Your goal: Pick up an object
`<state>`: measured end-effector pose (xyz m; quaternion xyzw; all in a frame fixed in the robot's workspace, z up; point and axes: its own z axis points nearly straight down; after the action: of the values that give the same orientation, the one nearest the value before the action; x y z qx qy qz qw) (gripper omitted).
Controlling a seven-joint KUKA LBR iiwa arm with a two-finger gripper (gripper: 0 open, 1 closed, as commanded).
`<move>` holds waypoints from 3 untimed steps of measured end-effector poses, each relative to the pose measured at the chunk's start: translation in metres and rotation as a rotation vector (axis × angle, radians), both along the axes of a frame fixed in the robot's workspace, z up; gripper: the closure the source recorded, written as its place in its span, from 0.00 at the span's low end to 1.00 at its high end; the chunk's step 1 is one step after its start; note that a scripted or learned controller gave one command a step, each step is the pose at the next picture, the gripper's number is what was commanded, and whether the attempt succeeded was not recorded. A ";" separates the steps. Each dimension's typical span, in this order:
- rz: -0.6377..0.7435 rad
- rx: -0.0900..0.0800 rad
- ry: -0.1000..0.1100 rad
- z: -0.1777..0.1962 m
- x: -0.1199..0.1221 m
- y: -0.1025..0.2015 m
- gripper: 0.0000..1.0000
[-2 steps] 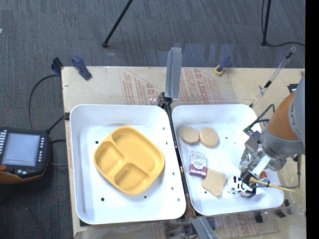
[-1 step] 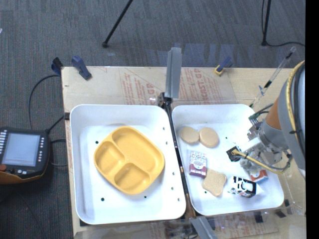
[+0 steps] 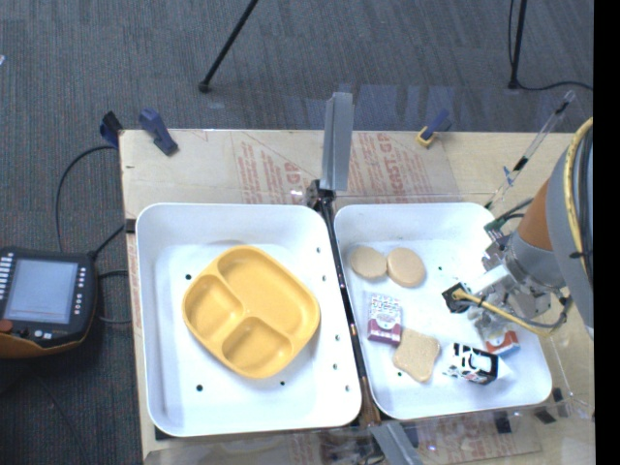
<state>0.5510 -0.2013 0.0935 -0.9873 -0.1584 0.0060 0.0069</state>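
Note:
The right bin (image 3: 436, 223) holds two round tan biscuits (image 3: 387, 263) side by side, a small red and white box (image 3: 385, 319), a slice of toast (image 3: 418, 354) and a black and white packet (image 3: 474, 362). A small red and white item (image 3: 506, 341) lies just under the gripper (image 3: 492, 318), partly hidden by it. The gripper hangs low over the bin's right side, above the packet and to the right of the toast. I see nothing clearly held in it.
The left bin (image 3: 165, 260) carries a yellow divided plate (image 3: 250, 310). A grey upright post (image 3: 337, 143) stands behind the seam between the bins. Blue clamps (image 3: 157, 130) sit on the bench's back edge. A teach pendant (image 3: 44, 296) lies to the far left.

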 end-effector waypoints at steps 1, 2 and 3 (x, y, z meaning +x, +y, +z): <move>-0.107 -0.001 -0.007 -0.006 0.020 -0.004 1.00; -0.099 0.000 -0.003 0.003 0.020 -0.002 1.00; -0.105 -0.002 -0.009 -0.005 0.031 -0.003 1.00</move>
<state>0.5821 -0.2047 0.0889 -0.9943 -0.1062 0.0011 0.0057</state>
